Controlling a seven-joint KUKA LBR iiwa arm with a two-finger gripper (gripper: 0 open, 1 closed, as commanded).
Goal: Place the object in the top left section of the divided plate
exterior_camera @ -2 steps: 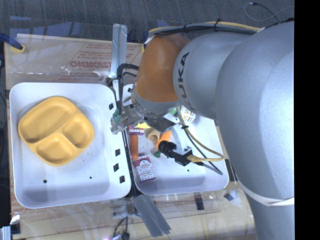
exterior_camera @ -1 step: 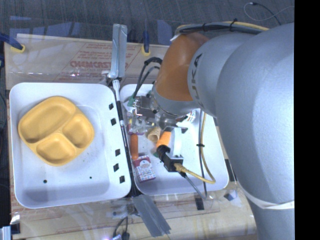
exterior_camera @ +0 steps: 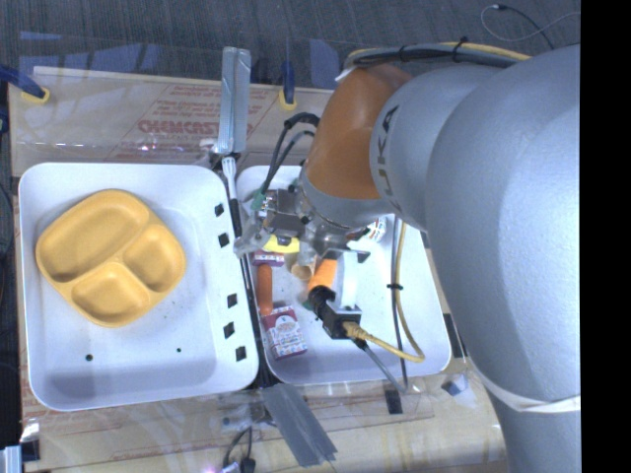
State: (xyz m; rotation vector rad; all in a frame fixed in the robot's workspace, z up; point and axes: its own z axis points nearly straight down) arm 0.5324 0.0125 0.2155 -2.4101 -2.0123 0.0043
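The divided plate [exterior_camera: 110, 255] is yellow, with three sections, and lies in the left bin [exterior_camera: 59, 372], toward that bin's far left corner. It sits turned at an angle to the bin's walls, and all its sections are bare.

The gripper [exterior_camera: 286, 230] is down over the right bin [exterior_camera: 424, 358], near that bin's far left corner, below the arm's orange band [exterior_camera: 350, 136]. Whether its fingers are apart or together cannot be told; the wrist and cables cover them.

In the right bin, along its left wall, lies an orange carrot-shaped stick [exterior_camera: 264, 287], its long axis running from the far side toward the near side of the bin. Its far end is just beside a small packet with a dark label [exterior_camera: 267, 258]; the writing there is too small to read. At the stick's near end lies a small red carton [exterior_camera: 284, 333] with white print, also unreadable, tilted a little off the stick's line. A yellow piece [exterior_camera: 281, 245] shows just under the gripper.

Beyond the bins, red mirrored lettering shows on the clear sheet [exterior_camera: 128, 116] over the counter; it cannot be made out.
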